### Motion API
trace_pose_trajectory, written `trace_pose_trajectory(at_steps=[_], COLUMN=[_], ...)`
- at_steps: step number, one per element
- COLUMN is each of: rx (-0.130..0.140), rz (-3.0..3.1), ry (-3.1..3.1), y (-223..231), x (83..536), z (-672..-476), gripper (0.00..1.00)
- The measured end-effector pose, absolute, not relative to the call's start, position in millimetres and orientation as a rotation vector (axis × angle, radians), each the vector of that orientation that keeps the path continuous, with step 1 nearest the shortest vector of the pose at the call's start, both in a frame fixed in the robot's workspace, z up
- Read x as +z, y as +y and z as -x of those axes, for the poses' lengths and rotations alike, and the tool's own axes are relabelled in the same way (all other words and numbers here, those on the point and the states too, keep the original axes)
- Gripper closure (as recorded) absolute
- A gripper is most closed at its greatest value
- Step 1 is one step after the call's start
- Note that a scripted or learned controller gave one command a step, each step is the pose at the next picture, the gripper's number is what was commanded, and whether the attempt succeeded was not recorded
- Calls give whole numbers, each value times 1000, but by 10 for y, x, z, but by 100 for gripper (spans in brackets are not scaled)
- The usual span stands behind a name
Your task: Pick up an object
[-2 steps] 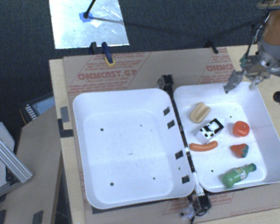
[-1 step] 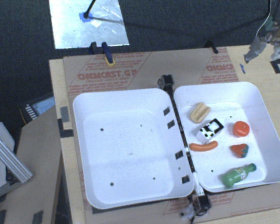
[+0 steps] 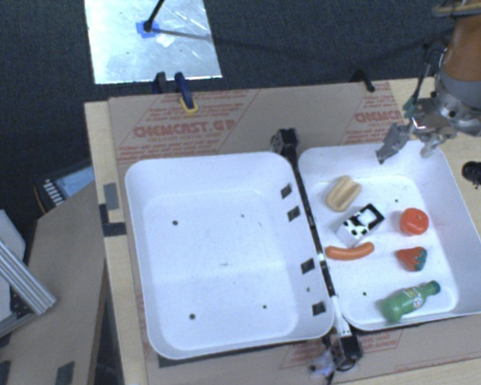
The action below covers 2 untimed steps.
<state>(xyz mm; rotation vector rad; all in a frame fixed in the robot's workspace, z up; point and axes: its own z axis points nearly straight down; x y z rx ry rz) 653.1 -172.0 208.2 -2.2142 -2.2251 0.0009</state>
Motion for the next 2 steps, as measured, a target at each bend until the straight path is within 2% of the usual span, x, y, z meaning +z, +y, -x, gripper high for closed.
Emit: trace_pose_trajectory(at_steps=[1,2], rx=[-4,1], rz=[2225,2211], ry=[-2227,-2227], y=[-2076,-1585], x=[2996,2161], z=[-6488,-6513], gripper=[0,0])
